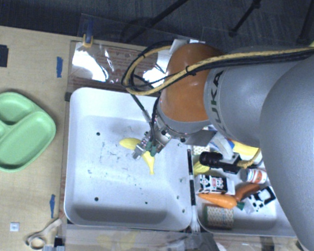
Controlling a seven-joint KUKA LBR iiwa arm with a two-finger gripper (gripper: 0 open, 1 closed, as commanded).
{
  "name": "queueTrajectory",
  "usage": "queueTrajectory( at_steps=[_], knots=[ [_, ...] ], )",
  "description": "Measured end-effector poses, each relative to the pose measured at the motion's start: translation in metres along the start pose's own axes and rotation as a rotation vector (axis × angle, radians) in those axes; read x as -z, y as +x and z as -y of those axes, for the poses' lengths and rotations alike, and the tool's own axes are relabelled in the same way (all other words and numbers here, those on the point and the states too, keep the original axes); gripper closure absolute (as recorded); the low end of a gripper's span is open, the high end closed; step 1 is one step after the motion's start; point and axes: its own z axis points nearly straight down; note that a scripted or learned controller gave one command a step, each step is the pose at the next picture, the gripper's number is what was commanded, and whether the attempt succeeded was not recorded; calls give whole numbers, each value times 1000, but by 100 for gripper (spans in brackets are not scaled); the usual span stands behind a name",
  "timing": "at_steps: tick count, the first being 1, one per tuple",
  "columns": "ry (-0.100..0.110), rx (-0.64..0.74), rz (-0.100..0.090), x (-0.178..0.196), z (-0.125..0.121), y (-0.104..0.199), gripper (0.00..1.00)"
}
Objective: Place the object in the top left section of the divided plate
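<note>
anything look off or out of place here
Nothing looks spilled or broken. The green divided plate sits outside both bins, left of the left bin, while the gripper is down at the banana there.

The green divided plate [13, 131] looks like smooth, faintly glossy plastic, the left bin [80, 198] like scuffed white plastic (dark smudges across its floor), and the bench [30, 49] like matt pale wood.

Banana [137, 146] in left bin [80, 198], plate [13, 131] further left.
</note>
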Motion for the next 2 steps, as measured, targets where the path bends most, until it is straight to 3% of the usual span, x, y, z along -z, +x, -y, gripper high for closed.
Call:
queueTrajectory(
  at_steps=[1,2],
  knots=[
    [-3,-127,0,-79,-3,86,100],
    [4,-323,-2,35,61,55,100]
  ],
)
